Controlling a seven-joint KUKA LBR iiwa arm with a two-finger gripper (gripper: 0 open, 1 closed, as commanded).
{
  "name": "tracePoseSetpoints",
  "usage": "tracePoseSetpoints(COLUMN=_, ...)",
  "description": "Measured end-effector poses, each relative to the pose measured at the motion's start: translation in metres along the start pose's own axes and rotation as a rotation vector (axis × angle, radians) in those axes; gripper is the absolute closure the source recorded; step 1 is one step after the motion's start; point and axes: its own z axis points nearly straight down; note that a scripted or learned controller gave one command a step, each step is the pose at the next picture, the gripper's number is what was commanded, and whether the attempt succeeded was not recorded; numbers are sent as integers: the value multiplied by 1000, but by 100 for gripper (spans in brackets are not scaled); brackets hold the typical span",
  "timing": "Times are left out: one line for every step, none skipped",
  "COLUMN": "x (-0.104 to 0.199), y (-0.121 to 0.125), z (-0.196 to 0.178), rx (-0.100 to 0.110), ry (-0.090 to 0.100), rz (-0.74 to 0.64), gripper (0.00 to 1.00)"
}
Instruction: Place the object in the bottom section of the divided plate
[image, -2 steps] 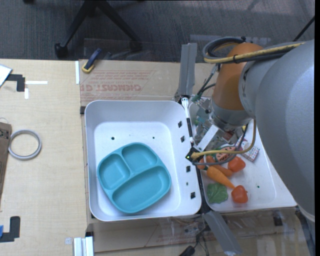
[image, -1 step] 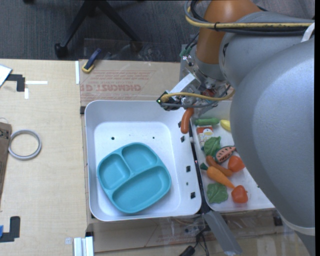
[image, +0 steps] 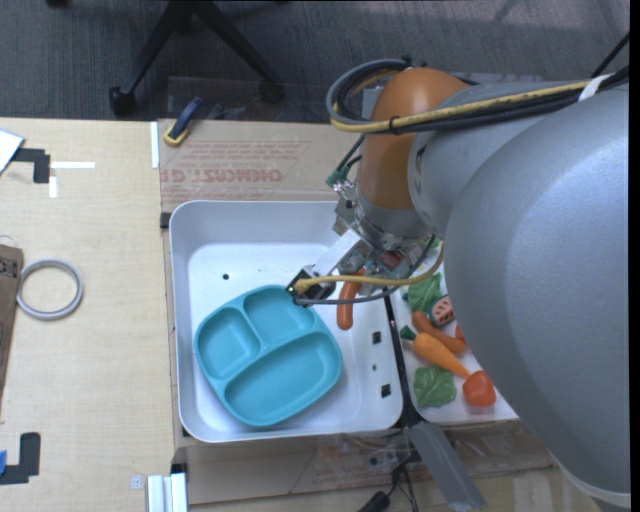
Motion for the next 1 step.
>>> tracePoseSetpoints(x=6, y=-61, z=11, rx=-1, ry=0, rz=-196, gripper=100)
